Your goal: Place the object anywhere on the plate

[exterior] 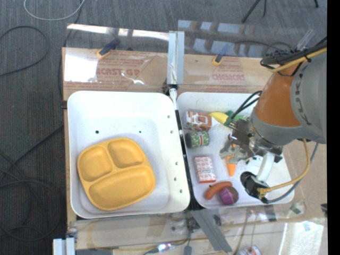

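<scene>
Two bins: left (122, 102) holds yellow plate (116, 172); right (212, 99) toy foods.

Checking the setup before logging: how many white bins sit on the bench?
2. The left bin holds the yellow plate; the right bin holds the small toy foods under the arm.

Arm (313, 97): grey, rounded housing — smooth and thick.
Band (276, 102): broad orange collar above the wrist, glossy.
Wrist head (244, 139): dark metal block, cluttered with small fittings and a green connector.
Cables: black leads looping at the wrist; a yellow one (303, 169) trailing below — toward a white bracket with a round black part (249, 182).
</scene>
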You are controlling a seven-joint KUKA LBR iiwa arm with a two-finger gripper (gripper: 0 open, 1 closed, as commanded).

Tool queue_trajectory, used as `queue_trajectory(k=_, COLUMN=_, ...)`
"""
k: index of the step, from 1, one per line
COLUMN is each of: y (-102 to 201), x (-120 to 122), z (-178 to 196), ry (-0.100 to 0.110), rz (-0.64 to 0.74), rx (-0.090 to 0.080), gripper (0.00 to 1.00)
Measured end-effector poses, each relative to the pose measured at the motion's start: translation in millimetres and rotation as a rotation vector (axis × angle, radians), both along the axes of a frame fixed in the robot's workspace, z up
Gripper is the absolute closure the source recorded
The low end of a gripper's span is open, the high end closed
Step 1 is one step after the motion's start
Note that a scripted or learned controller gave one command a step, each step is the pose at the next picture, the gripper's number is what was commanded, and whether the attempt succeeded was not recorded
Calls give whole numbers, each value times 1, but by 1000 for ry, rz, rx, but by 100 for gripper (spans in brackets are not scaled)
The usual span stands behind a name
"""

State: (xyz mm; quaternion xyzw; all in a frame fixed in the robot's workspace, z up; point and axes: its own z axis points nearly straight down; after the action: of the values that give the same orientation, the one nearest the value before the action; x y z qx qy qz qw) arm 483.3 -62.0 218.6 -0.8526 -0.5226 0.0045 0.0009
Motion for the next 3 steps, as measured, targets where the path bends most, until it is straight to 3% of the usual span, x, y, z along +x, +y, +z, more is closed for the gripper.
queue_trajectory(k=1, y=0, x=0, z=0, ry=0, rz=0, rx=0, gripper=0)
queue_trajectory(k=2, y=0, x=0, z=6, ry=7, rz=1, rx=-1, gripper=100)
queue_trajectory(k=3, y=63, x=-1, z=-38, ry=1, rz=-162, rx=0, gripper=100)
